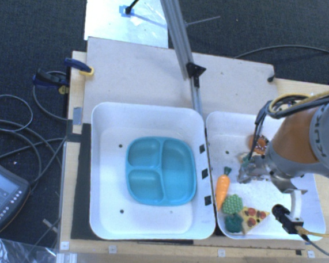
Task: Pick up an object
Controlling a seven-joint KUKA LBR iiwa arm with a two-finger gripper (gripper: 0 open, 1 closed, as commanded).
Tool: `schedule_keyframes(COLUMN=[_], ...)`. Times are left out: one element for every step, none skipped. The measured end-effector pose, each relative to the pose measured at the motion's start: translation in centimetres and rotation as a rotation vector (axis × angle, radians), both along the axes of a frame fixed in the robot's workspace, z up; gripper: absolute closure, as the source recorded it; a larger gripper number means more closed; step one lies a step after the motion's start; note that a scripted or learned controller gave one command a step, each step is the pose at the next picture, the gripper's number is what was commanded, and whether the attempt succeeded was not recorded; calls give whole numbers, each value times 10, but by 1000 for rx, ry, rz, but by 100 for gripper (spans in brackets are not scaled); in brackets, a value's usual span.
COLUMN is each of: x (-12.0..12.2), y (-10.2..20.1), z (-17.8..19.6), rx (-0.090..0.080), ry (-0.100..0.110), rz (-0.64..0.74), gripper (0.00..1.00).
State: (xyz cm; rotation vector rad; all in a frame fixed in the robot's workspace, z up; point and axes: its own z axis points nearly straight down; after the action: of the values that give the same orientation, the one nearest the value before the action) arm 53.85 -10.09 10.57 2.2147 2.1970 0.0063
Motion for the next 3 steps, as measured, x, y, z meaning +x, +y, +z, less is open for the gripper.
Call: schedule_keyframes(x=[2, 12, 13], y=[0, 4, 4], z=[43, 92, 108], rx=[12, 12, 12], ry=[13, 12, 15], rz=[11, 14, 14], gripper=[100, 100, 100])
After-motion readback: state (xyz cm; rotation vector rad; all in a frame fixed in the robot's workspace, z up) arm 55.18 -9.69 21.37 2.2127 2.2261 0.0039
